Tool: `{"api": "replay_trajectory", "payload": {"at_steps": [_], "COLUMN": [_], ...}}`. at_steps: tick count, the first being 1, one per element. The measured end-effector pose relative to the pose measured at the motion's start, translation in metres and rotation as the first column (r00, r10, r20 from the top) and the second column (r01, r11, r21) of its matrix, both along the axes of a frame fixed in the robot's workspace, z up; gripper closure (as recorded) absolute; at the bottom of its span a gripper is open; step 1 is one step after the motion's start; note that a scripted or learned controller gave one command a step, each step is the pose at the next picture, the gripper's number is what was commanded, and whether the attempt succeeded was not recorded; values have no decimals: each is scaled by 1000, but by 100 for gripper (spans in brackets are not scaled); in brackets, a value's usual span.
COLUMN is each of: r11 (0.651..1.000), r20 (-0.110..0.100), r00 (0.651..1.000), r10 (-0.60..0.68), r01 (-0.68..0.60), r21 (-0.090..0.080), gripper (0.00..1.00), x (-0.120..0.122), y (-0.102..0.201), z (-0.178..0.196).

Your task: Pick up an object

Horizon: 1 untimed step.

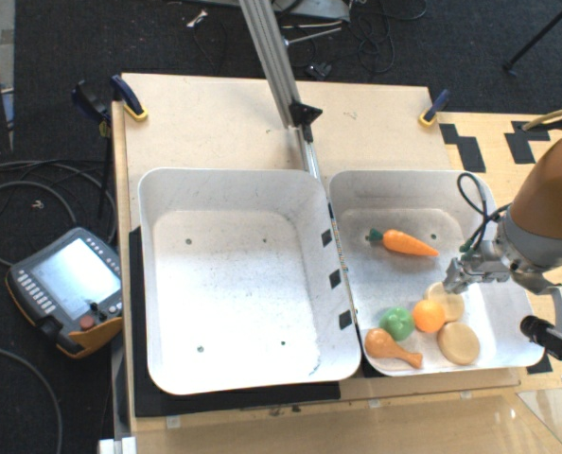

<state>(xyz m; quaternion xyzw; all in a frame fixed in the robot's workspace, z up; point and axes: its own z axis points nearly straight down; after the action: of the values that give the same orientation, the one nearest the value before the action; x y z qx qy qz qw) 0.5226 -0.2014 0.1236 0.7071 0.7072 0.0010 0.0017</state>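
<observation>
The right bin (357,197) holds a toy carrot (406,243) near its middle. Toward the front lie an orange ball (429,315), a green round piece (395,323), a tan drumstick shape (394,348) and a beige potato-like piece (459,342). My gripper (452,284) hangs low at the bin's right side, just above and right of the orange ball. The wrist hides its fingers.
The left bin (149,197) lies beside the right one, their walls meeting in the middle. A metal pole (273,55) slants over the bench behind the bins. A teach pendant (68,291) sits on the floor at left.
</observation>
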Motion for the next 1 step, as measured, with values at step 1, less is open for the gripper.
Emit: {"api": "replay_trajectory", "payload": {"at_steps": [1], "r11": [1000], "r20": [2], "r00": [1000], "r10": [4], "r01": [-4], "r21": [-1], "gripper": [100], "x": [6], "y": [10], "z": [54]}}
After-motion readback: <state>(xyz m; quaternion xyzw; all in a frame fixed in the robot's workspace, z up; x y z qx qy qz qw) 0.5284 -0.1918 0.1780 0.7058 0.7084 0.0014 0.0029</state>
